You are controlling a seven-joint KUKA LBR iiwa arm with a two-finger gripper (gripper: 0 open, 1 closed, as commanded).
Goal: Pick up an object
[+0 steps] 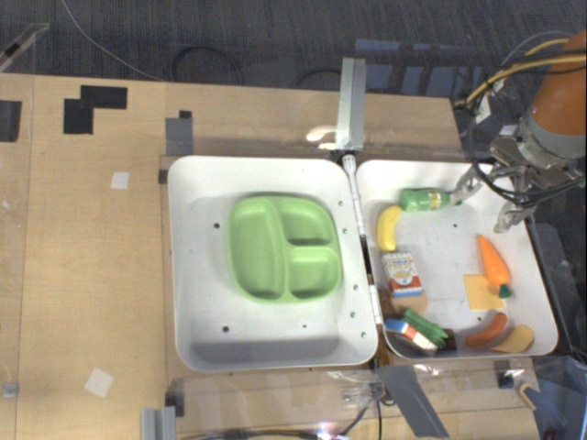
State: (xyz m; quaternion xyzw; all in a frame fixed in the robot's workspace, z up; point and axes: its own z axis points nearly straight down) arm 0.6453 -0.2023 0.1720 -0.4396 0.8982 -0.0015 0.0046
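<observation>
My gripper (487,201) hangs over the back right corner of the right bin (440,246), open, with nothing between its fingers. One fingertip (466,184) is just right of a green bottle (424,199) lying on its side. A yellow banana (389,227) lies left of the bottle. An orange carrot (493,262) lies below the gripper near the right wall. A small carton (403,274), a yellow cheese slice (480,291), a brown sausage (486,330) and a green pod-like toy (426,324) fill the front of the bin.
The left bin (197,282) holds a green divided plate (282,247). A metal post (352,99) stands behind the ridge between the bins. Cables (514,62) loop beside the orange-banded arm (559,108) at the top right.
</observation>
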